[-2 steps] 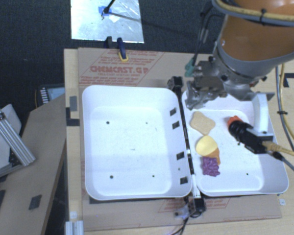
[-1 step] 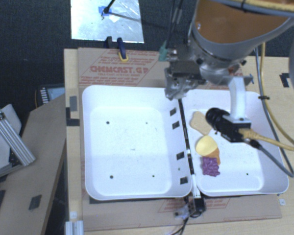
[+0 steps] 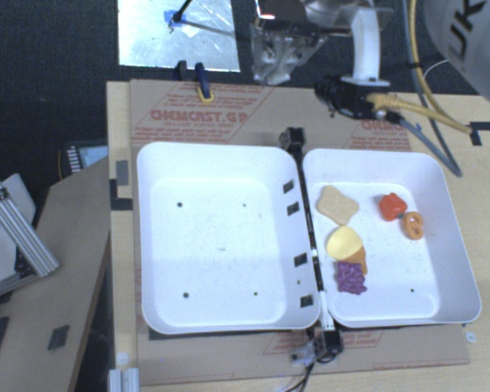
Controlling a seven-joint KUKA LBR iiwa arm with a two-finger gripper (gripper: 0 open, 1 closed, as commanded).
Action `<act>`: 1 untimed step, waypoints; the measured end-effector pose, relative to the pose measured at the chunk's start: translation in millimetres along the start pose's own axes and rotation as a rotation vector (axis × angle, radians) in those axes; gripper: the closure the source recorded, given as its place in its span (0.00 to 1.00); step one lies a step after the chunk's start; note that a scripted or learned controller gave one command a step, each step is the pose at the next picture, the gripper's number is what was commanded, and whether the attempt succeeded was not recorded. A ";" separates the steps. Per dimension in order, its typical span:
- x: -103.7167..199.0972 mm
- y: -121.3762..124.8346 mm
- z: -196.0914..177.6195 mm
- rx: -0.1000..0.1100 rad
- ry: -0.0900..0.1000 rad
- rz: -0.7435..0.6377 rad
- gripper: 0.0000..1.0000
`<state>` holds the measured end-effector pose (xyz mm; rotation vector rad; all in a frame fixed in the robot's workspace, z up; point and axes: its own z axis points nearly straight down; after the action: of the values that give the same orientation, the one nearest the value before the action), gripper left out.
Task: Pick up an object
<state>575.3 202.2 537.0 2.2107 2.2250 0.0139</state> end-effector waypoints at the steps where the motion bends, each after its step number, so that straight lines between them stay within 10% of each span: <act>1: 32.1 15.3 226.5 0.024 -0.007 -0.001 1.00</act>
<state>592.6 235.0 310.8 2.2181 2.2336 -0.0206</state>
